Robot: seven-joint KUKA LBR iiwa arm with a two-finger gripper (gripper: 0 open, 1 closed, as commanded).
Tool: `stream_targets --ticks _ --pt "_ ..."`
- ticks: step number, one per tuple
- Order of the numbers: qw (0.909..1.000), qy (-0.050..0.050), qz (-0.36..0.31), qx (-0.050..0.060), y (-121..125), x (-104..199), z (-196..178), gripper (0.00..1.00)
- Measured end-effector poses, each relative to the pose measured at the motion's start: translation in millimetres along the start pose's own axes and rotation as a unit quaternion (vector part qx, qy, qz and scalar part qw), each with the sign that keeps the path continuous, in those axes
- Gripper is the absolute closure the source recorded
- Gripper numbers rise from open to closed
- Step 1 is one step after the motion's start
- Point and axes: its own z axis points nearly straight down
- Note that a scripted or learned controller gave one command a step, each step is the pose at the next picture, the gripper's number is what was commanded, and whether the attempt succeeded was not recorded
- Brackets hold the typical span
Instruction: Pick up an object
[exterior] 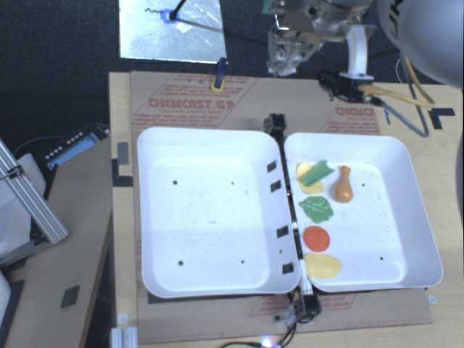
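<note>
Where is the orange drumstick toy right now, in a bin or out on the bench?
In a bin. The orange drumstick lies flat on the floor of the right bin, near its upper middle, apart from the green pieces.

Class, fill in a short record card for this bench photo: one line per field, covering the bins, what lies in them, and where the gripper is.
bins: two shallow white bins side by side, left bin and right bin
right bin contents: yellow-green piece, orange drumstick-shaped toy, green leafy piece, red round piece, yellow piece
layout of contents: clustered along the right bin's left side, near the divider
gripper: gripper hangs above the bench behind the bins, over neither bin
held object: none seen
</note>
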Motion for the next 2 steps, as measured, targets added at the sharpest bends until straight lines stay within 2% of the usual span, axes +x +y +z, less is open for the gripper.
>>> stream_targets --ticks 1,2 --pt "1.0000 -0.001 0.000 0.007 14 33 -14 1.00" --pt "1.0000 -0.001 0.000 0.008 14 71 -21 1.00"
